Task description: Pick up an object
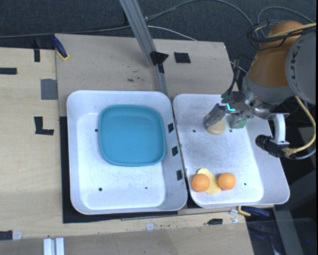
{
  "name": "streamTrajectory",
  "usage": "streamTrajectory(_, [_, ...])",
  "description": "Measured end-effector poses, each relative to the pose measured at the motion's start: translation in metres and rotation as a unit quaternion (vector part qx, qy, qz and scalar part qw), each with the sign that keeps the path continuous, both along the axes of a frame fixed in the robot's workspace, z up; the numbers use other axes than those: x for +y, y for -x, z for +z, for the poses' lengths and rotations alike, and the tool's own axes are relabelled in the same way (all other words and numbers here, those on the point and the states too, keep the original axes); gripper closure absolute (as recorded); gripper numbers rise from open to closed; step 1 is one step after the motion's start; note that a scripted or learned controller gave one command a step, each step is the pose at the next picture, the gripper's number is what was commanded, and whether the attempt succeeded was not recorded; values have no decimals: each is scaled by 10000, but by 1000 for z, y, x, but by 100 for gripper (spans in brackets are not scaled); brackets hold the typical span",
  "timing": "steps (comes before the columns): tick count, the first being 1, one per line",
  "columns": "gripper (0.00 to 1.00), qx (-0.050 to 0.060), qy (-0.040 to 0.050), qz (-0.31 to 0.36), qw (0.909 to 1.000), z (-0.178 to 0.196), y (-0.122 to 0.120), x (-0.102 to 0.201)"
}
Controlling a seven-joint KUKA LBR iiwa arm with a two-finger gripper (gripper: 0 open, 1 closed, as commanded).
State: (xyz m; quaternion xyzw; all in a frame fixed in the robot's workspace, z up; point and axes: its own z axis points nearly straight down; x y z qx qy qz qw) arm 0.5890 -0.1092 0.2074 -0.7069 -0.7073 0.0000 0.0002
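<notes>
Two white bins side by side on the bench. Left bin (84, 195) holds a blue plate (131, 135), lying flat, toward the bin's far half. Right bin (265, 187) holds two orange balls near its front edge: one (201, 183) to the left, one (227, 181) to the right, with a pale yellow piece (208, 180) between and partly under them. The left ball touches the yellow piece; the balls themselves sit slightly apart.

Arm (276, 62) enters from the right, wrist low over the far part of the right bin. Gripper (226, 119) points down and left. A small tan object (217, 127) lies right at the near finger (213, 116), on the bin floor or just above it — cannot tell which. Whether the fingers are closed on it cannot be told; the finger gap is hidden.
</notes>
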Motion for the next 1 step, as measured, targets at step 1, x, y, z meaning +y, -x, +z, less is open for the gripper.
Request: streamTrajectory(1, [0,1,0,0,10000,0,0,0])
